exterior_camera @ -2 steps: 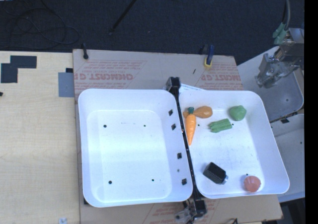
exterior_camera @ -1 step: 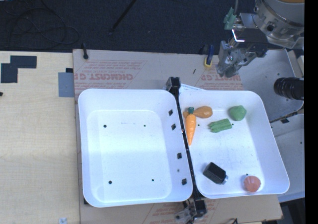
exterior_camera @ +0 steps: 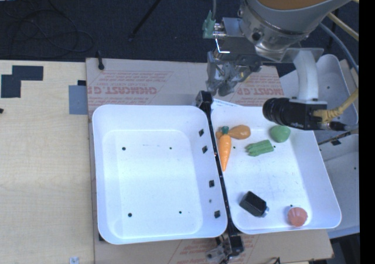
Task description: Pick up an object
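A pale wood worktop [exterior_camera: 41, 157] fills the left side, with dark blue-grey rectangular patches [exterior_camera: 22, 78] stuck near its far edge. A sheet of brown cardboard [exterior_camera: 146, 84] printed with red lettering lies on it. Beyond, dark carpeted floor [exterior_camera: 117, 11] carries loose black cables [exterior_camera: 53, 28]. Lighting is even and bright.
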Robot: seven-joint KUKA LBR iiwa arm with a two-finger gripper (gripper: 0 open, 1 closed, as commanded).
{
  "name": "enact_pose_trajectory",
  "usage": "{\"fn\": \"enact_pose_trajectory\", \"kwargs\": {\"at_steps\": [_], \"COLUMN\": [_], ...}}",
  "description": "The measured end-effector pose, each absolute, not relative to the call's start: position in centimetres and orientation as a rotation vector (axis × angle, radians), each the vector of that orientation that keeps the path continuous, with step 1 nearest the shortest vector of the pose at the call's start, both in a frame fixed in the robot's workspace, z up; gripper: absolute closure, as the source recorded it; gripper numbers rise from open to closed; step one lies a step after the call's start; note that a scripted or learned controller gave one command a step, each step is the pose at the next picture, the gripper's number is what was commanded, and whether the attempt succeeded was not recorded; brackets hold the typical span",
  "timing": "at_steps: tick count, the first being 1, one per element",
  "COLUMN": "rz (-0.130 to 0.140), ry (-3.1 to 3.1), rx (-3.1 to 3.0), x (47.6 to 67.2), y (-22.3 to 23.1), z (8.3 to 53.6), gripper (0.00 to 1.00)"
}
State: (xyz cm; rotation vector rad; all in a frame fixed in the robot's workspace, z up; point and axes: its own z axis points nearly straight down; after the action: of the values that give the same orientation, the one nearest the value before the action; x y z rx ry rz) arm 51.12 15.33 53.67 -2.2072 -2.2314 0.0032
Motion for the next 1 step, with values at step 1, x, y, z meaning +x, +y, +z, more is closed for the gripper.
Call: {"fn": "enact_pose_trajectory", "kwargs": {"at_steps": [1], "rz": [0.019], "ry": [-2.225], "rx": [-2.209], "x": [47.88], "y": [21.17], "z": [45.20], "gripper": [1.00]}}
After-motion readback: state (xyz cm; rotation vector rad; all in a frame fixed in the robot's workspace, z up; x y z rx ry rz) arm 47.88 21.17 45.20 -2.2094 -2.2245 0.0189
